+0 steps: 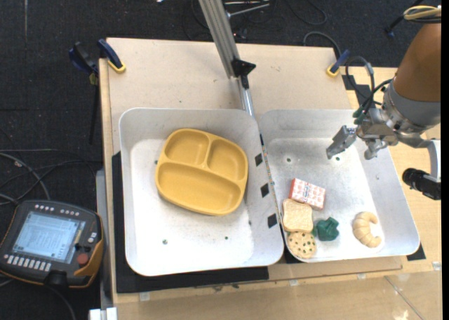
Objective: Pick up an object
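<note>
**Gripper waits above the right bin, nothing picked yet**

Gripper (356, 142) first: it hangs over the upper part of the right bin (393, 192), reaching in from the right on a grey arm with an orange band (424, 55) above the wrist. Its two fingers stand apart, with nothing between them. It is well clear of every object.

Nearest the viewer, along the front edge of the right bin, lies a small cluster of toy food. A round cookie with dark chips (302, 244) sits at the front left corner. Touching it from behind is a slice of bread (297, 215). Just beside these, to the right, is a small green lump (326, 229), and farther right, set apart, a pale croissant (367, 229). Behind the bread sits a pink and white packet (309, 193), lying flat and slightly askew.

In the left bin (140, 171), a yellow divided plate (202, 171) with three compartments rests near the middle. A metal pole (219, 20) slants up from between the bins toward the back of the bench.

Judging from this, the task is at its approach stage: no object has been chosen or touched. The next move calls for the arm to travel toward the front of the right bin, settle over one item, and descend with the fingers straddling it. The croissant, standing apart from the rest, looks the easiest to grasp cleanly; the bread and cookie, pressed together, would likely be harder.
</note>
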